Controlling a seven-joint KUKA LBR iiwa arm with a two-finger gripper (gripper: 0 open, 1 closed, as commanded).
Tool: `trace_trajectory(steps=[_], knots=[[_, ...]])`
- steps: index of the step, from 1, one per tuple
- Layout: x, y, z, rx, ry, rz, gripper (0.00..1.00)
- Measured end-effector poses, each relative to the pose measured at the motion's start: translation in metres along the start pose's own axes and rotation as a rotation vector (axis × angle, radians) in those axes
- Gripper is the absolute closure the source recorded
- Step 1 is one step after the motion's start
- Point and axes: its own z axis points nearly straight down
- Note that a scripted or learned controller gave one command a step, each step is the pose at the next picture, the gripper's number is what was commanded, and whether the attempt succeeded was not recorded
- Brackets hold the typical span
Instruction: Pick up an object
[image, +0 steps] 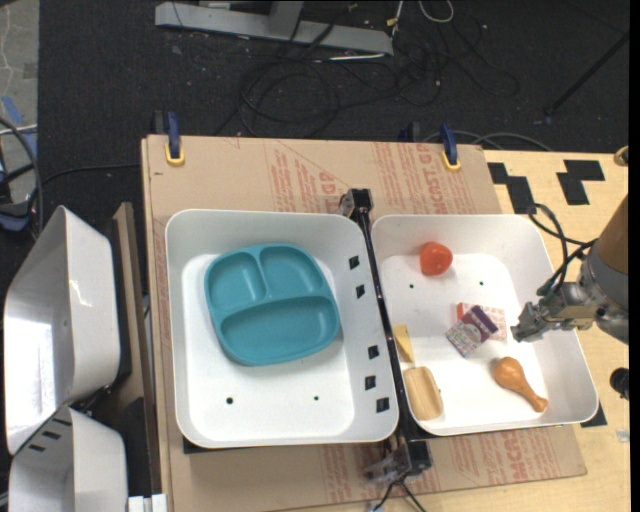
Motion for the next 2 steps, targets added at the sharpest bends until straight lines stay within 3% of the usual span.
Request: trace_trajectory(steps=[1, 2], knots=[[0.000, 0.001, -0.007, 0.001, 0.000, 0.000, 1.00], [0.059, 0.005, -0.001, 0.005, 0.003, -0.004, 1.00]])
